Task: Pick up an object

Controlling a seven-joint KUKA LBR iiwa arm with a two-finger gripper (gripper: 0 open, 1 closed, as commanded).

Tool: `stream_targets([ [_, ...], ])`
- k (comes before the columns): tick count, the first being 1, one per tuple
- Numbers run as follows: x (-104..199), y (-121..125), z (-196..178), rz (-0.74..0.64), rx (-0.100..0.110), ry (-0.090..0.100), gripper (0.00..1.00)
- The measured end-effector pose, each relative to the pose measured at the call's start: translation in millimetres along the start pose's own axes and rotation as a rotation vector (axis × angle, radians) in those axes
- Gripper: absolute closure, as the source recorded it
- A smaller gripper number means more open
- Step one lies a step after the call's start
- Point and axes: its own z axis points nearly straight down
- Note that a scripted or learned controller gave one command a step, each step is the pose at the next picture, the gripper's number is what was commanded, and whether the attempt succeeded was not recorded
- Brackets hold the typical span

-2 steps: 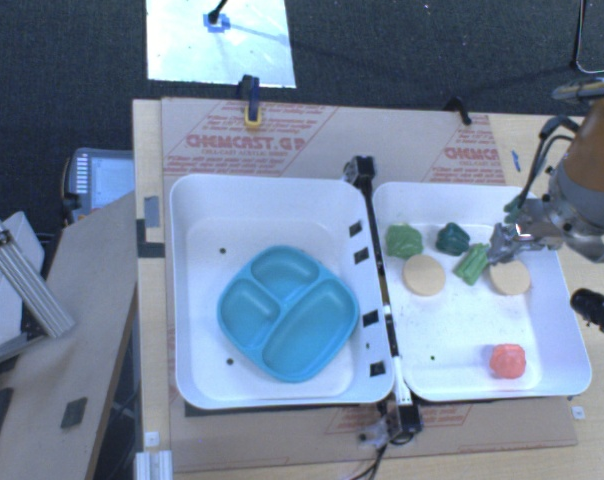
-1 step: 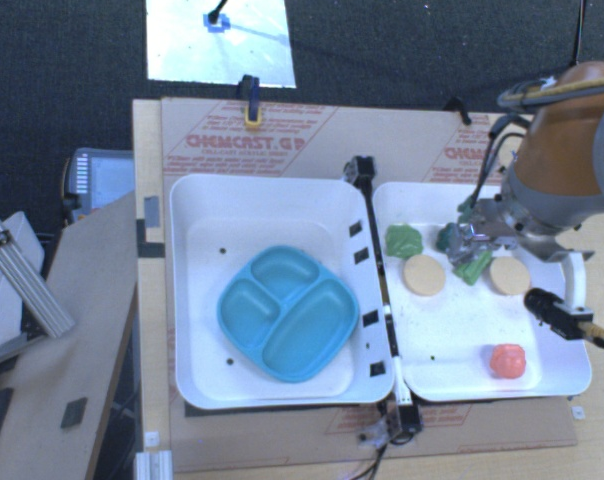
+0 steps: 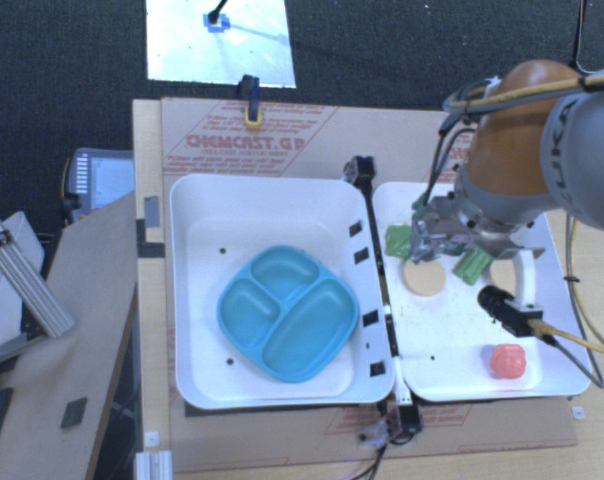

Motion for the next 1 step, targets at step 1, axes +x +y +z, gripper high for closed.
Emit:
stream_targets([
  [1, 57.4, 9.0, -9.6, -0.001, -0.002, 0.000, 1.00],
])
